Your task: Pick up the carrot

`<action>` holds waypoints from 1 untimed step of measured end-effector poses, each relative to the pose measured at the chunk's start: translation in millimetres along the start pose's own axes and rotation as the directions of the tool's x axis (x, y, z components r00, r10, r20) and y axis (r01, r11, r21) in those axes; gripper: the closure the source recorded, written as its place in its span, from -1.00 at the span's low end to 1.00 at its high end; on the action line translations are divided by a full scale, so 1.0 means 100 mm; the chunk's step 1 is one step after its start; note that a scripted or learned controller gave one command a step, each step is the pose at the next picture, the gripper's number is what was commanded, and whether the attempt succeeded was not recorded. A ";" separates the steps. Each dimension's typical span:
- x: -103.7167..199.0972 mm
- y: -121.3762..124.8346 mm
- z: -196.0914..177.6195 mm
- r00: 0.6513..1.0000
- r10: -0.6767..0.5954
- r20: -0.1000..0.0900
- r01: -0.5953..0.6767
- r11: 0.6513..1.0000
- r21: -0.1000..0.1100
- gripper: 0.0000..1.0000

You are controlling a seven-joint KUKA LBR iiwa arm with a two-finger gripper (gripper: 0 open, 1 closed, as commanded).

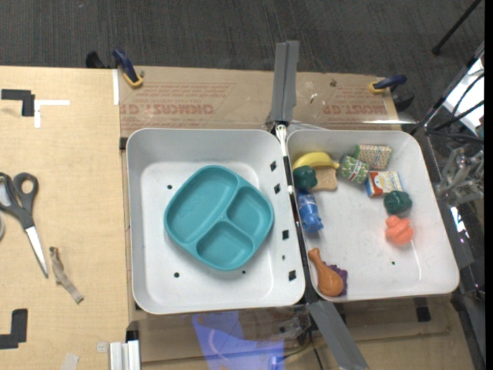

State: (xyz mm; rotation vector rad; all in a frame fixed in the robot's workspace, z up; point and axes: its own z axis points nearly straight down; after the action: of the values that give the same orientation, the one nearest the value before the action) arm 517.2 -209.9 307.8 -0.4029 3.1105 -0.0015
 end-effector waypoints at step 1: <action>-0.40 -0.22 1.35 0.997 -0.078 -0.003 0.078 0.997 -0.003 1.00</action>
State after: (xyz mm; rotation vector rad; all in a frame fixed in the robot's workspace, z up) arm 561.7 -220.6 173.2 -0.5250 3.0953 0.0024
